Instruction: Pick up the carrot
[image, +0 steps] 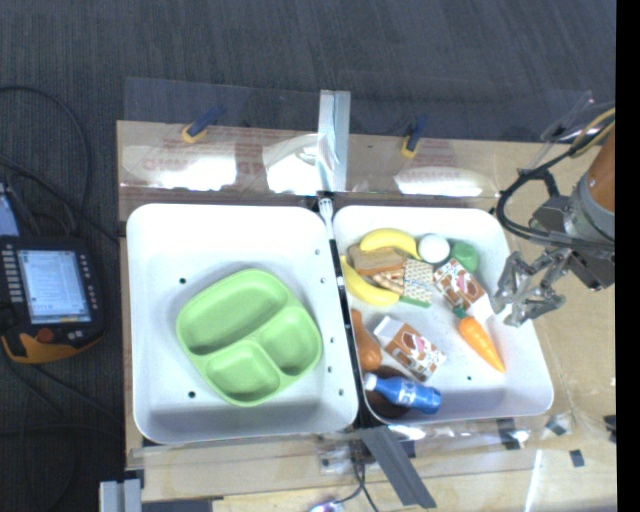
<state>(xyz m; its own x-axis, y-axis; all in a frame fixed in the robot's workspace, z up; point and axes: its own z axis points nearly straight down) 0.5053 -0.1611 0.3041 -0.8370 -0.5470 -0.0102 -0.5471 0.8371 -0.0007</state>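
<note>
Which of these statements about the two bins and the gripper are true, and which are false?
1. The carrot lies in the right bin. True.
2. The green divided plate holds a banana. False: the banana lies in the right bin.
3. The gripper is over the left bin. False: it is at the right bin's right edge.
4. The blue bottle lies near the right bin's front wall. True.
</note>
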